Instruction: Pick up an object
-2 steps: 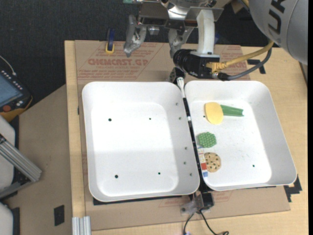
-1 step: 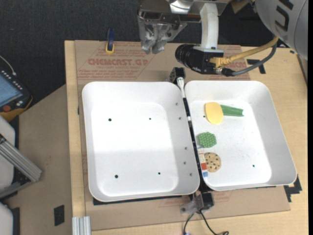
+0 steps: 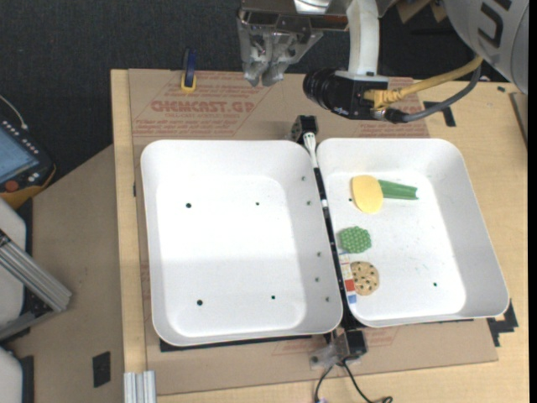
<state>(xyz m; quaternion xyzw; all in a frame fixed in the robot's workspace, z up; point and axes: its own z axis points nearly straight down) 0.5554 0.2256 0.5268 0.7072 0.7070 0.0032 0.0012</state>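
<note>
The left bin is lying bare while the right bin is keeping a yellow piece, green disc and cookie along its left edge, and the gripper is hanging beyond the far rims, fingers nearly together, gripping nothing, presumably clear for an unobstructed view.

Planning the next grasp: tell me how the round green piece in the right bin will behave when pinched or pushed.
The green piece looks flat and low, so it will probably slide rather than roll. Its bumpy surface may give the claw some grip. It lies close to the bin's left wall, so a push that way would likely jam it.
</note>
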